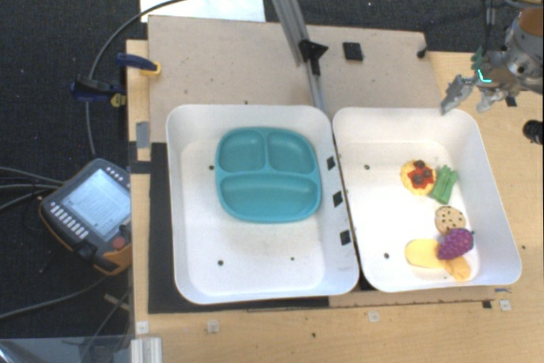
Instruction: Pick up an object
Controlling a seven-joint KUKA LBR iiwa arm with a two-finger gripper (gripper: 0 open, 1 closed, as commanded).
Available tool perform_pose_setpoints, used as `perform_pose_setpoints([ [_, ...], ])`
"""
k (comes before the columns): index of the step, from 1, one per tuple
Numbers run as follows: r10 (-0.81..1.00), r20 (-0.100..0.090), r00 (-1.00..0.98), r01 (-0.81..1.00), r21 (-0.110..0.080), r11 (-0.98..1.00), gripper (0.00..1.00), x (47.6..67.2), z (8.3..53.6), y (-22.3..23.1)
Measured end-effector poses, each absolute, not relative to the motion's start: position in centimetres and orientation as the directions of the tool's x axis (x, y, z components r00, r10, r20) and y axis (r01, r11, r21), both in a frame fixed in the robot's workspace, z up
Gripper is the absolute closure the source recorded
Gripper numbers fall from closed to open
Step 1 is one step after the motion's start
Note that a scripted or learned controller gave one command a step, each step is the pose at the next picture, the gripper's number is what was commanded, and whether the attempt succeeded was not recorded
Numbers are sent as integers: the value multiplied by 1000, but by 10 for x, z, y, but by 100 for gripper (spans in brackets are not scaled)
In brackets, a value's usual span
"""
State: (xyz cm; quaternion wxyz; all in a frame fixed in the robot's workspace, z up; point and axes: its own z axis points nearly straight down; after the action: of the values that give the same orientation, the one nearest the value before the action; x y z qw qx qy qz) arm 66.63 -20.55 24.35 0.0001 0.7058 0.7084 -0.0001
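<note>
Spread wide and empty, the two-finger gripper hovers above the right white bin's far-right corner. Approach step: next it must descend onto a toy, perhaps the purple plastic grape bunch.

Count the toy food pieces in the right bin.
5, though some overlap: pizza slice mid-bin, green piece beside it, cookie below them, purple grapes under that, yellow piece at the front.

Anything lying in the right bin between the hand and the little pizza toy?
No. In the camera view, the hand hovers over the right bin's far rim, and only bare white bin floor separates it from the pizza toy.
</note>
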Motion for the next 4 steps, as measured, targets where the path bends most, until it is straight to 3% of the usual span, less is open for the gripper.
perform_pose_setpoints([
  [1,1000,-1,-4,1000,3,4,0,667,245,-205],
  [2,1000,-1,-2,1000,0,2,0,659,200,-203],
  [4,1000,0,-7,1000,-2,7,0,665,94,-201],
])
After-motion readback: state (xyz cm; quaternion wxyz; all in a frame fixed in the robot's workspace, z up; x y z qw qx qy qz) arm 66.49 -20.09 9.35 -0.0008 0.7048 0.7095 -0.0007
